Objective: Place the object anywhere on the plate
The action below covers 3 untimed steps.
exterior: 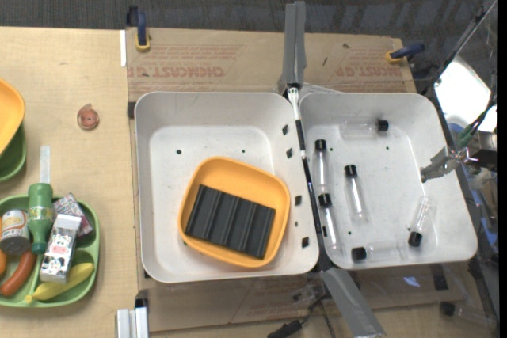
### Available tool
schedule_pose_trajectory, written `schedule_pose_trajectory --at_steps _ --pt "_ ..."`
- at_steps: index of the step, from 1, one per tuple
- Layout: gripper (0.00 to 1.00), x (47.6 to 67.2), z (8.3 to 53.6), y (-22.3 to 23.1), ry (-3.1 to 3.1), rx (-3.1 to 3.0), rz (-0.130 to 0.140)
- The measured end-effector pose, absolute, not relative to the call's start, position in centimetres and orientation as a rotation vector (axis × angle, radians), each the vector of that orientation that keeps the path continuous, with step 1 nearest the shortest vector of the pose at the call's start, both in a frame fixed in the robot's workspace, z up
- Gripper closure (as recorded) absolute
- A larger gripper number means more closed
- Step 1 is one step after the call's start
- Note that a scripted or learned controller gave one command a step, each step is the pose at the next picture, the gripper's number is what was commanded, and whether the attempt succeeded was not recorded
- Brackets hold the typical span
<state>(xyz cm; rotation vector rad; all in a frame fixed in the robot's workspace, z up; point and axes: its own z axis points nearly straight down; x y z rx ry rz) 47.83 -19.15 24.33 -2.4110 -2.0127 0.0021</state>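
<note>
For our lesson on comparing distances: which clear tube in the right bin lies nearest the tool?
The tube by the right bin's right-hand wall, black cap toward the near edge: it lies below the tool; the others lie farther left.

Red printed lettering is showing on the brown cardboard sheet (238, 59) lying under the two white bins, along its far edge. It is appearing upside down and mirrored from this camera — the left block is looking like "CHEMCAST GP" over a line of smaller print too small to read. A second, similar red block is sitting nearer the sheet's far right corner, only partly legible. No other text is readable.
</note>
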Motion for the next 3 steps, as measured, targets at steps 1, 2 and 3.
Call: schedule_pose_trajectory --at_steps 1,2,3 --pt "0.00 47.8 26.2 -21.2 -1.935 -2.475 0.005" --pt "0.00 47.8 26.3 -20.3 -1.873 -2.520 0.006" --pt "0.00 47.7 25.0 -21.3 -1.814 -2.561 0.007"
